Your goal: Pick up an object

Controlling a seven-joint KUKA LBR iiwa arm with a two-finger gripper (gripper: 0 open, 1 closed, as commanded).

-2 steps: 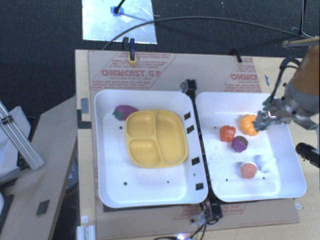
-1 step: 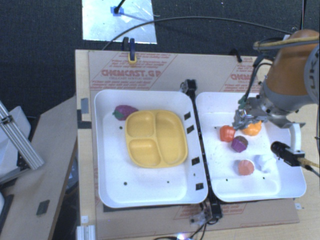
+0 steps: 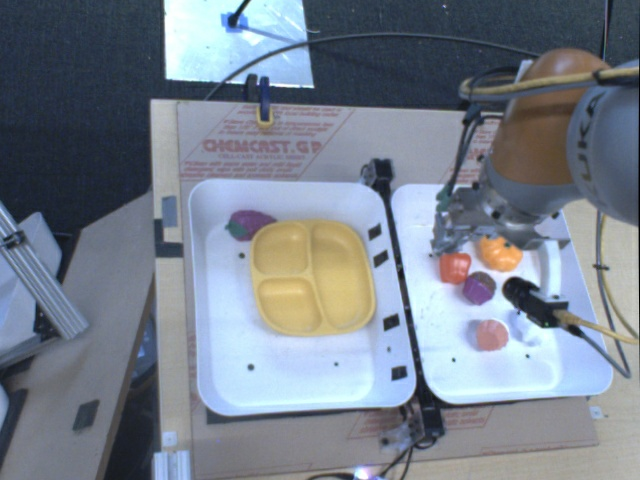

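The room floor is dark carpet (image 3: 80, 68); a square reflective sheet (image 3: 200, 38) lies on it beyond the far edge of the tabletop. The tabletop (image 3: 300, 138) is a brown board with red print, and a blue and yellow clamp (image 3: 263, 103) sits on its far edge.

The grey arm (image 3: 590, 158) enters over the right side. Its pincer (image 3: 452, 236) is low over the far-left part of the right bin. Whether the pincer is wide or narrow cannot be told, and nothing is seen held in it.

Two shallow white bins, matte and round-cornered, sit side by side.
- Left bin (image 3: 215, 358): a yellow plate (image 3: 310, 273) with three compartments lies at the centre. A purple and green piece (image 3: 248, 224) lies at the far-left corner, touching the plate rim.
- Right bin (image 3: 570, 363): four small rounded pieces. The red piece (image 3: 455, 266) is just beside the pincer tip. The orange piece (image 3: 502, 255) is to its right. The purple piece (image 3: 479, 288) is nearer the front. The pink piece (image 3: 490, 335) is closest to the front edge.
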